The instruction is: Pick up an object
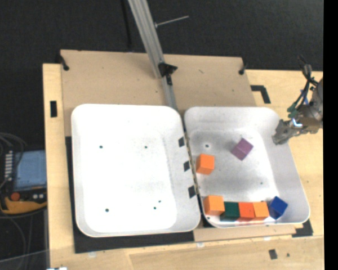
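Observation:
The right bin holds a purple block near its middle and an orange block by its left wall. Along its front wall lies a row: an orange block, a green block, two more orange blocks and a blue block. My gripper hangs at the right bin's far right rim, to the right of the purple block and apart from it. Nothing shows between its fingers.
The left bin sits beside the right one, with small clips along the shared wall. A slanted metal rail rises behind the bins. Cables and a blue box lie off the bench's left side.

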Available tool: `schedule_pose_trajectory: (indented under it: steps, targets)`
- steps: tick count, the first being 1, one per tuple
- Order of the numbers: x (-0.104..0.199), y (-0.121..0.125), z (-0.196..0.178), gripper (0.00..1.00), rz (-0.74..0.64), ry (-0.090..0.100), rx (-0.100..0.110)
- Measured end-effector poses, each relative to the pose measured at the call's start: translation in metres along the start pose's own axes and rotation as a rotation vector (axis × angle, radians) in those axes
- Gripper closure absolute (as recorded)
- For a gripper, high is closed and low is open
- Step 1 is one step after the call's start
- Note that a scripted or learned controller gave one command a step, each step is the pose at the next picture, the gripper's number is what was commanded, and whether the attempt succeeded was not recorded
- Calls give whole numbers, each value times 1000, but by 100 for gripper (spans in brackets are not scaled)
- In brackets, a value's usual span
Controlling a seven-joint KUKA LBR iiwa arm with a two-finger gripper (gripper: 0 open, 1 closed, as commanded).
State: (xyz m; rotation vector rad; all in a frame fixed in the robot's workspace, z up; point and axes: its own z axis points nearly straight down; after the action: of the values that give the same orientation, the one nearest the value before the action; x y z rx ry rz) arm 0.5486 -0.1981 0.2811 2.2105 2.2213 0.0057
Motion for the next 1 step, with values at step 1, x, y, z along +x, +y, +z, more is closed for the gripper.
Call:
schedule_pose_trajectory:
  steps: [1]
  targets:
    - [60, 9, 5, 100, -2, 3, 7]
